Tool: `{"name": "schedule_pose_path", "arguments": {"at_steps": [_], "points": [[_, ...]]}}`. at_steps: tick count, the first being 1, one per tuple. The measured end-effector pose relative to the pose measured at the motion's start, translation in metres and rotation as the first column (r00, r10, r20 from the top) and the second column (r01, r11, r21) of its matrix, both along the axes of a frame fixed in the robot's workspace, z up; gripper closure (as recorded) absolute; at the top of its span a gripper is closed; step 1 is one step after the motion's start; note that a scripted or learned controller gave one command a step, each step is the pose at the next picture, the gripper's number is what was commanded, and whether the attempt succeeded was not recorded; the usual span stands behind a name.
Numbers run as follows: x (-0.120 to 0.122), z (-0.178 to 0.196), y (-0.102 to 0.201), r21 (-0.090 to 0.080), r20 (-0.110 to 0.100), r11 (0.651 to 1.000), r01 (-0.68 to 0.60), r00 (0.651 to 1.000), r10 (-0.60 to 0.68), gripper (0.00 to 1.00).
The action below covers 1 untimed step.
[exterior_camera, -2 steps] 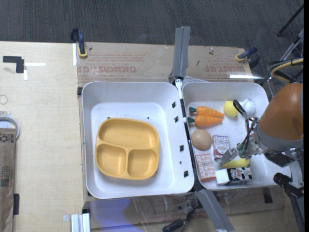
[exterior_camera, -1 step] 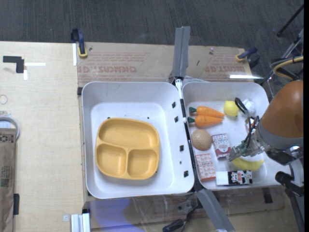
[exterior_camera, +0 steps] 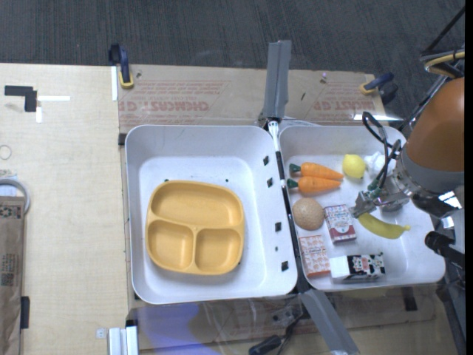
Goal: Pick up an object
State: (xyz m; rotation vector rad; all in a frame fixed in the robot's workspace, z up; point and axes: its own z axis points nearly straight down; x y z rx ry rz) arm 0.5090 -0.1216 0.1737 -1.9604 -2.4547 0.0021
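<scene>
- Bench of pale wood runs under the whole setup, with a printed cardboard sheet along the back and dark carpet beyond it.
- Arm, grey with its orange band, reaches in from the right and hangs over the right bin.
- Left bin holds a yellow divided plate; a grey bar marks the seam between the two bins.
- Right bin is crowded, which is the main risk: anything the gripper touches sits near something else.
- Two toy carrots lie at the top left of that bin, a brown egg-shaped piece just below them.
- Banana lies right under the gripper and looks like the likeliest target; a lemon sits above it, apart.
- Red carton is just beside the banana, and a closing or descending finger could push it or catch it instead.
- Black-and-white carton and a flat red-and-white packet lie along the near edge.
- Gripper is low over the banana's left end; whether its fingers are spread or pressed together I cannot tell, and nothing visibly sits between them.
- Banana's curved, smooth skin may slip or roll out of a pinch taken near its tip.
</scene>
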Motion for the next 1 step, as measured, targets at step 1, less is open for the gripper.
{"name": "schedule_pose_path", "arguments": {"at_steps": [1], "points": [[0.0271, 0.076, 0.0336, -0.001, 0.0, 1.0, 0.009, 1.0, -0.009, 1.0]]}}
